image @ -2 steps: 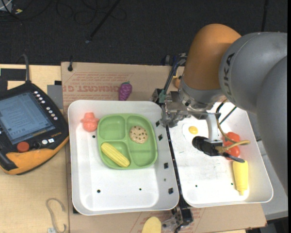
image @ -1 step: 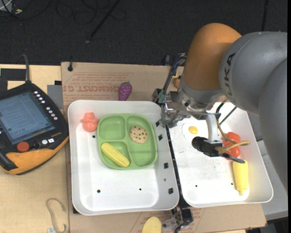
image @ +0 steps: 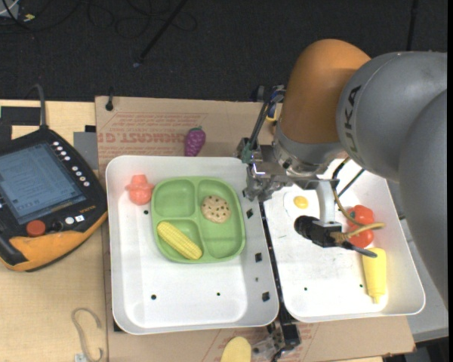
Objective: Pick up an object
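Note:
My gripper [image: 255, 178] hangs over the wall between the two white bins, near their far end. In the left bin [image: 181, 300] lies a green divided plate [image: 230, 243] with a speckled cookie [image: 215, 208] and a yellow corn cob [image: 180, 240] on it. A pink-red toy [image: 139, 189] sits in that bin's far left corner. The right bin [image: 325, 292] holds a fried egg [image: 299, 201] just right of the gripper, a red tomato [image: 362, 225] and a yellow bottle [image: 374, 275] along its right side.
A purple grape toy [image: 195, 140] lies on the cardboard behind the left bin. A teach pendant [image: 34, 194] rests on the bench at the left. A yellow object [image: 235, 349] sits at the front edge, and a metal hook [image: 87, 330] at the lower left.

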Available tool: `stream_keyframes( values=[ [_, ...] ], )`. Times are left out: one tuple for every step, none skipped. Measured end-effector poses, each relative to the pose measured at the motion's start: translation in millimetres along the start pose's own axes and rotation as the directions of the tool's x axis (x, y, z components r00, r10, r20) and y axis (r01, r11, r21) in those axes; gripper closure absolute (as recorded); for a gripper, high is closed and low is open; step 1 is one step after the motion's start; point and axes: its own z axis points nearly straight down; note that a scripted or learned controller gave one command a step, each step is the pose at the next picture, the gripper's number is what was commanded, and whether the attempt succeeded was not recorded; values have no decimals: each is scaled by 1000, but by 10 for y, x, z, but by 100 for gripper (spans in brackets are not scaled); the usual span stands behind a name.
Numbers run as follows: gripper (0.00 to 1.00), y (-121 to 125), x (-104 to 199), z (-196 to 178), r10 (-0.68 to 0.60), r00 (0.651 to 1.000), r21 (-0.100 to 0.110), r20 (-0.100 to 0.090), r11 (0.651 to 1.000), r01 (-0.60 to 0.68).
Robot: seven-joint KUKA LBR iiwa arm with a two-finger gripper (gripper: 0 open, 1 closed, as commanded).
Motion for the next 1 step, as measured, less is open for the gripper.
stream_keyframes(
  values=[
    [100,120,-109,56,2,1000,-2,1,1000,-2]
  ],
)
